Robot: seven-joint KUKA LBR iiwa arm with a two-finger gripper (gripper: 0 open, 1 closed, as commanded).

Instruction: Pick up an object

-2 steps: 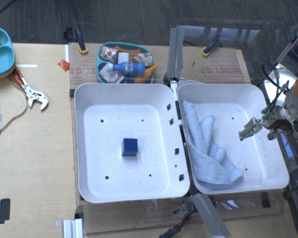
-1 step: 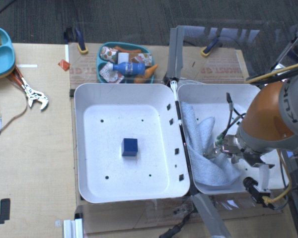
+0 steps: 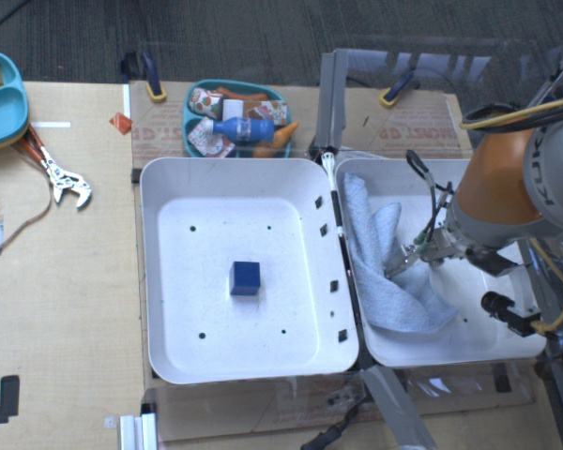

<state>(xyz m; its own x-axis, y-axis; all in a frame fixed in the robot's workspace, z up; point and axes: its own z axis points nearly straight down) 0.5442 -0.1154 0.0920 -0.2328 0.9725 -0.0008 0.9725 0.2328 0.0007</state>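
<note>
The gripper [image 3: 401,262] was seen low over the cloth [image 3: 385,251], which stretched from eleven to five o'clock beneath it; its state could not be told.

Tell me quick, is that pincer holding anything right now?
Pincer: down at the grey cloth in the right bin; whether it grips the cloth cannot be told from here.

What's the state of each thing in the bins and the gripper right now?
blue cube: sitting flat in the left bin, alone, untouched.
grey towel: crumpled along the left side of the right bin.
gripper: down in the right bin, at the towel's folds; grip unclear.
</note>
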